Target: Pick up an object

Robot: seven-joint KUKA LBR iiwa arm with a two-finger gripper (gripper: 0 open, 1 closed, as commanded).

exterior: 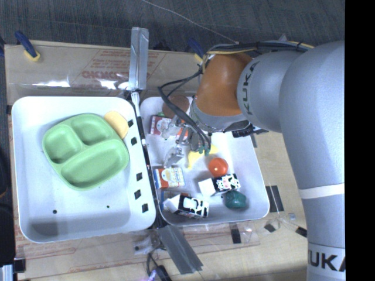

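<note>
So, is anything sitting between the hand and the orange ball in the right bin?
A small yellow piece lies between the hand and the orange ball, close to the hand. The white block and cow-patterned toy sit below the ball in the view, off that line.

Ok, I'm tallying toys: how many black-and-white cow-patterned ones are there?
2. One cow-patterned toy beside the orange ball, the other near the right bin's bottom edge. The arm may hide more.

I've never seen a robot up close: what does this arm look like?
The arm is thick, rounded and grey, with an orange band above the wrist, dark KUKA lettering on its casing and black cables looping beside the small metallic gripper.
</note>
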